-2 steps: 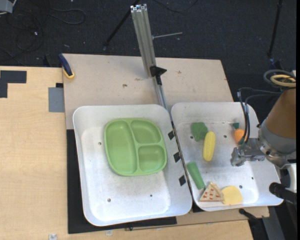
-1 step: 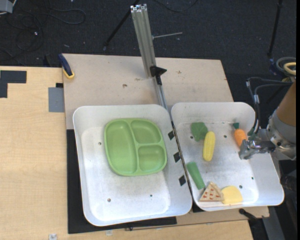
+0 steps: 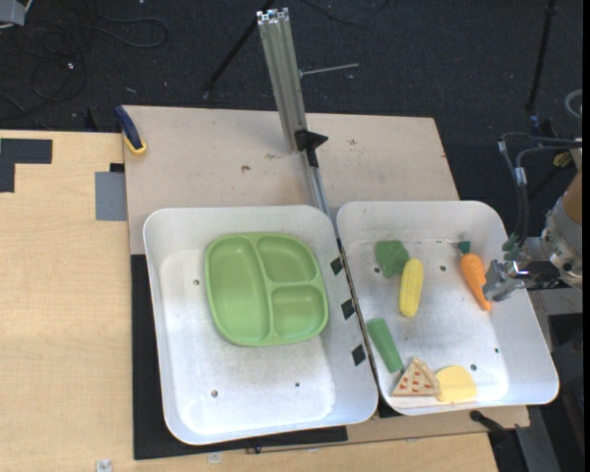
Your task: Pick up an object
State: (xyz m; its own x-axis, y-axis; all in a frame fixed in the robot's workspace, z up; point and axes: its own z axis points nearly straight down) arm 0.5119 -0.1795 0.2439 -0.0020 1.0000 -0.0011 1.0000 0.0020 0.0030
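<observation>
So the gripper is sitting at the 3 o'clock edge of the right bin, right up against the carrot. Honestly the view's too murky there to say if the jaws are open or closed, or whether they've got the carrot at all; it looks like the metal tip is just beside it, maybe touching, but I can't tell.

The carrot lies lengthwise along the bin's right side, green top pointing toward 12 o'clock. Toward 9 o'clock from it is the yellow corn cob, standing roughly upright in the frame, with a chunky green piece just beside it at about 11 o'clock. A longer green vegetable is down at 7 o'clock from the corn, near the divide between the bins. At the bin's 6 o'clock end there's a pizza slice touching a yellow cheese-looking block.

The left bin has a green divided plate in its upper middle. A metal post stands up behind the bins at 12 o'clock.
</observation>
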